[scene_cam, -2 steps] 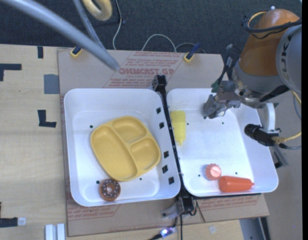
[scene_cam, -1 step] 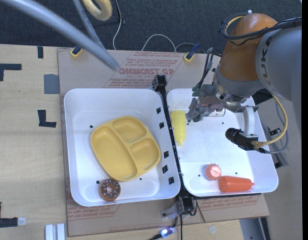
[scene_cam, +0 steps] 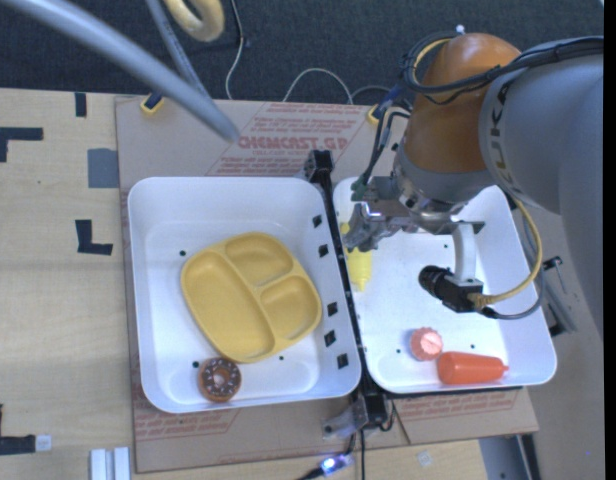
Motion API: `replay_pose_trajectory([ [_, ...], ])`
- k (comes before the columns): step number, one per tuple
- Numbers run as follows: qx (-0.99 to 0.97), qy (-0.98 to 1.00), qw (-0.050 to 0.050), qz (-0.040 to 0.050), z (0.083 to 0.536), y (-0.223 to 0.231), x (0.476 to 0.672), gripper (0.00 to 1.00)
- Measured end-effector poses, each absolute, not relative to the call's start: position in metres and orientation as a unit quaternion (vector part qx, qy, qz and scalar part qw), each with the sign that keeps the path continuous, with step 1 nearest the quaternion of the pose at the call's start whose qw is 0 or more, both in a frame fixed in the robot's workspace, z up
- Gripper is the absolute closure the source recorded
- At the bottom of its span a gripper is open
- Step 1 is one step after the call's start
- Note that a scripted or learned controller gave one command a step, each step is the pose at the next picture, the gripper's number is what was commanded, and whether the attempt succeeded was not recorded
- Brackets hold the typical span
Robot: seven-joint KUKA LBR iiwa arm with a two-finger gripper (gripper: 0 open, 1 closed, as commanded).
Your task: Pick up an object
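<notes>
At the near edge of the right bin (scene_cam: 518, 368) lies an orange carrot (scene_cam: 472, 368), on its side, below and to the right of the gripper (scene_cam: 361, 230) and well apart from it. Just to the carrot's left, and touching or nearly touching it, sits a small pink round piece (scene_cam: 425, 344), nearer the gripper but apart from it. In the left bin (scene_cam: 148, 298), at its near wall, a chocolate doughnut (scene_cam: 219, 379) lies flat, down and to the left of the gripper, just beside the near corner of a yellow divided plate (scene_cam: 250, 294). The plate lies at a slant across the middle of that bin, to the gripper's left, on the other side of the black divider (scene_cam: 335, 268) between the two bins.

The gripper itself hangs over the left edge of the right bin, hard by the divider. Directly below it a small yellow object (scene_cam: 359, 266) stands against the bin floor, its top right at the fingertips. Whether the fingers are closed on it or merely above it cannot be told, nor how wide they stand. To the gripper's right a black fitting (scene_cam: 448, 288) with a yellow cable hangs from the wrist over the bin floor. Above and to the right of the gripper rises the arm's orange band (scene_cam: 458, 88), and beyond it the grey body of the arm (scene_cam: 558, 128)
</notes>
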State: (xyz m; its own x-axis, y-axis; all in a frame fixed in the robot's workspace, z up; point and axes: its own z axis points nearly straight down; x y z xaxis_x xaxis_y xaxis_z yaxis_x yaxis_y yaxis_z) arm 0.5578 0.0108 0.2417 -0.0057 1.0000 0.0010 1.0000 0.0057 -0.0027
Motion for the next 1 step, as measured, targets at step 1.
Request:
replay_pose_trajectory([
  [1, -0.705, -0.71, 0.001, 0.0002, 0.2433, 0.0622, 0.5564, 1.0],
])
